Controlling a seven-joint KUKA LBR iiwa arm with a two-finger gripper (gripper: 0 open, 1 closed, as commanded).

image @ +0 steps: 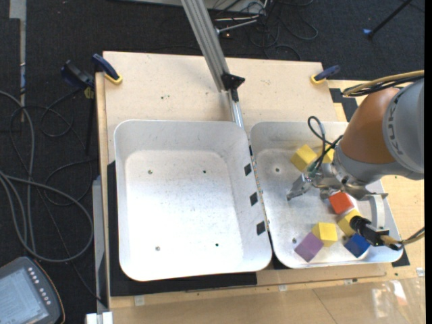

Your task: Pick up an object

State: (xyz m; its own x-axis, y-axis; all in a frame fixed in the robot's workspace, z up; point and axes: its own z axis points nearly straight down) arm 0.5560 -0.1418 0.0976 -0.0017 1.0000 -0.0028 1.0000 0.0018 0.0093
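Two white bins side by side; right bin (270, 147) under the arm (385, 137). Gripper (302, 186) low, fingers spread, gripping nothing. Yellow block (305, 157) just behind the fingertips; orange block (339, 202) beside the wrist; purple block (309, 247) nearer the front rim.

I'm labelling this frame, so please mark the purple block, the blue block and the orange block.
purple block (309, 247): camera view, top face.
blue block (356, 246): camera view, top face.
orange block (341, 202): camera view, top face.

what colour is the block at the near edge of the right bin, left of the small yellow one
Purple. The block shows best in the camera view, lying in the right bin.
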